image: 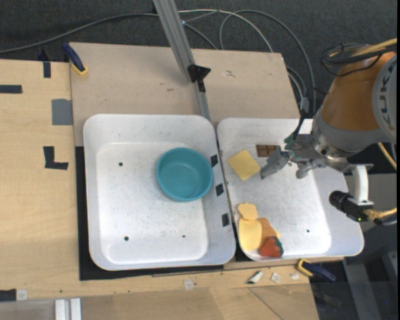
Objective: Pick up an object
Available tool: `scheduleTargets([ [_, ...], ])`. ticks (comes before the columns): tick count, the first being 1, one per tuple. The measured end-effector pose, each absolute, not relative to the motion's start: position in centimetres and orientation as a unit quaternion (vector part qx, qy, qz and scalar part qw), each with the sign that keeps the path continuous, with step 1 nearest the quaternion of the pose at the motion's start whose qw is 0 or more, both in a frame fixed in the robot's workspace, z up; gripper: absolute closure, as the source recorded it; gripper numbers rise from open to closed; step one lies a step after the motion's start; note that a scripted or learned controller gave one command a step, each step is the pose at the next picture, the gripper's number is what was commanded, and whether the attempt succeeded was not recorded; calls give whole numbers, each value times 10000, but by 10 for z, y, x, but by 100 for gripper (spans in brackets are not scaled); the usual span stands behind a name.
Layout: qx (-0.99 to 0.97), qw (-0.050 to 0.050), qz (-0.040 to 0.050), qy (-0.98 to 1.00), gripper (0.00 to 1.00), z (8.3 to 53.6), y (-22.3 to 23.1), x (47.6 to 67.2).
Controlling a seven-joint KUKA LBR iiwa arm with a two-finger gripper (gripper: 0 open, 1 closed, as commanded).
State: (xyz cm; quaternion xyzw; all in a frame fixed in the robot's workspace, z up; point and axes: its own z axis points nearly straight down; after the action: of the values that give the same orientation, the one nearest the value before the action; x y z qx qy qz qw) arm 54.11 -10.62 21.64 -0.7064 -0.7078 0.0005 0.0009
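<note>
Fingers [275, 165] stand apart with nothing between them, hovering in the right bin [333, 245] just beside the yellow block [243, 164], so centring over that block before descending looks wise.

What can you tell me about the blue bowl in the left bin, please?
The blue bowl is a round, teal-blue bowl that looks like smooth plastic. It stands upright with its mouth facing up, and nothing can be seen inside it. It sits on the floor of the left bin, toward that bin's right side, apart from the rim. Nothing else touches it; the gripper is over the other bin.
</note>
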Motion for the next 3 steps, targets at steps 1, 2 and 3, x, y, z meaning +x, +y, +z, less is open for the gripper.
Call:
scheduleTargets([
  [1,-7064,10,6,-7078,0,217,-106,541],
  [2,-7070,33,29,-7072,0,159,-113,533],
  [3,-7070,31,26,-7072,0,111,-120,531],
])
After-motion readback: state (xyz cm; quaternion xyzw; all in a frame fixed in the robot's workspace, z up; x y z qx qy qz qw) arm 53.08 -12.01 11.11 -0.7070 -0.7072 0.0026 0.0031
